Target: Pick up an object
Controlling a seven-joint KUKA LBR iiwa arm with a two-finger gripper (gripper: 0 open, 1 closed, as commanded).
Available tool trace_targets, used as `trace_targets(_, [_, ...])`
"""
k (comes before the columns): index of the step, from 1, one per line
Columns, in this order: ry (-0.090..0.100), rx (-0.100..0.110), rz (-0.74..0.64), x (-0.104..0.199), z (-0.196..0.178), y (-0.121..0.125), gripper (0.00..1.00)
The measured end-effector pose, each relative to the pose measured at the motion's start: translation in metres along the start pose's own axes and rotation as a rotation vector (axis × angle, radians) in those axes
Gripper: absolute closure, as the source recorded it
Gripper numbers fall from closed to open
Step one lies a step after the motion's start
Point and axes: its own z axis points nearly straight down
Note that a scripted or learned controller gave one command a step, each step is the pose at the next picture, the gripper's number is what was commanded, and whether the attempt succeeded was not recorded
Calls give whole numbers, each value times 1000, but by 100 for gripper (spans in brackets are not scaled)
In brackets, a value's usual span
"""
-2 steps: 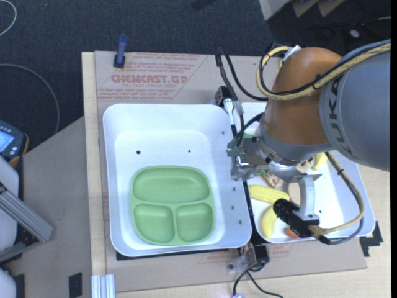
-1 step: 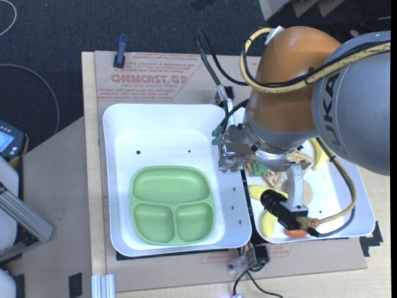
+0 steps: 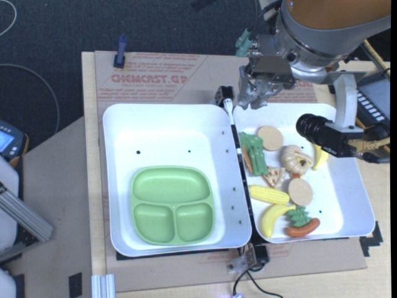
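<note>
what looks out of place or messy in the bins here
Nothing looks spilled or damaged. The toy food is heaped loosely in the right bin, and the green plate lies flat in the left bin.

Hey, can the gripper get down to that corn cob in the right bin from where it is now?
Probably yes. The corn cob lies uncovered, and the gripper hangs over the right bin; neighbouring toys crowd it, though.
</note>
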Motion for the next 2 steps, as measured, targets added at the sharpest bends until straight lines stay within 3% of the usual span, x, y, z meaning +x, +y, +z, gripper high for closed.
trace_targets(1, [-9,34,-2,46,121,-25,100])
trace_targets(2, [-10,34,6,51,230,-19,100])
